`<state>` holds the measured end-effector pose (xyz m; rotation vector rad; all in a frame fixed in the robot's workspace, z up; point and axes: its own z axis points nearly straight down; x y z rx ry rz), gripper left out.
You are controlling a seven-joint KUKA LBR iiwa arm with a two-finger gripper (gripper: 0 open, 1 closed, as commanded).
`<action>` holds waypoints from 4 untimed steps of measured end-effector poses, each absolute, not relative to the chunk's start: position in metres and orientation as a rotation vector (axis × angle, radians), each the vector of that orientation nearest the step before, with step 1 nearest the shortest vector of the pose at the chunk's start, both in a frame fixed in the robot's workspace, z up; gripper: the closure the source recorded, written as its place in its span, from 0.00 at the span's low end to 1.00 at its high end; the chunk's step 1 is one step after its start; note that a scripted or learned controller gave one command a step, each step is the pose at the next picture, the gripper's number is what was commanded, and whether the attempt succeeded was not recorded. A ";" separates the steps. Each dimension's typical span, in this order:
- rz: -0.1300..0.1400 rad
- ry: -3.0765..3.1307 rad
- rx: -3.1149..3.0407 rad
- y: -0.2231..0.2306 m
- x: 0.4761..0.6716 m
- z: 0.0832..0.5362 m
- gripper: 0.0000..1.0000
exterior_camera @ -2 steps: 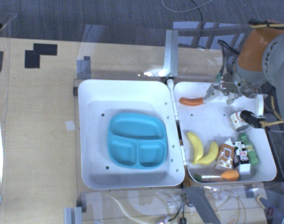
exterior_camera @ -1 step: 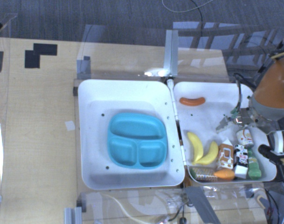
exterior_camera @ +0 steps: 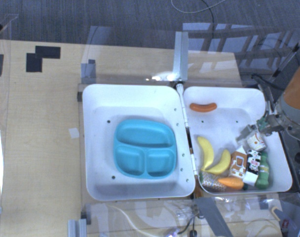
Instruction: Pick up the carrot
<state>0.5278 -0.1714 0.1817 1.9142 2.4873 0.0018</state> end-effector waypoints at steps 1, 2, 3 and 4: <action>0.008 2.258 2.173 -0.141 0.498 0.093 0.00; 0.001 2.341 2.093 -0.096 0.537 0.175 0.00; 0.002 2.292 2.148 -0.104 0.500 0.105 0.00; -0.001 1.866 2.527 -0.124 0.491 0.129 0.00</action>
